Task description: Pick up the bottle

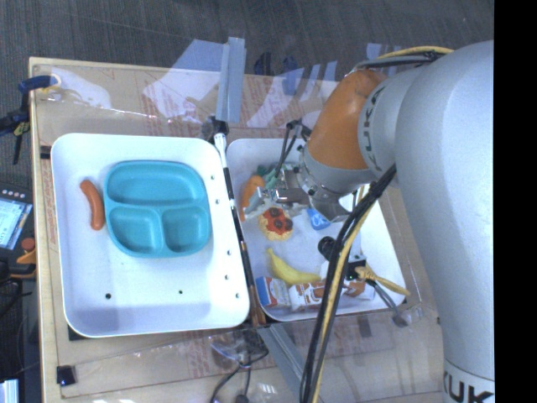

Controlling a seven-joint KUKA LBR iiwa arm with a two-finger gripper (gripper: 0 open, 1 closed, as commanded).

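Observation:
In the right bin (384, 225), what looks like the bottle (294, 294), white with a red and blue label, lies on its side along the front wall. My gripper (281, 196) hangs over the bin's left middle, below the orange wrist band. It is above a small pizza toy (277, 222) and beside an orange toy (251, 193). The bottle is well in front of the gripper and apart from it. The arm and a black cable cover the bottle's right end.
A yellow banana (289, 268) lies between the gripper and the bottle. A small blue item (317, 219) sits under the wrist. The left bin (75, 300) holds a blue divided tray (158, 206) and a sausage (92, 203).

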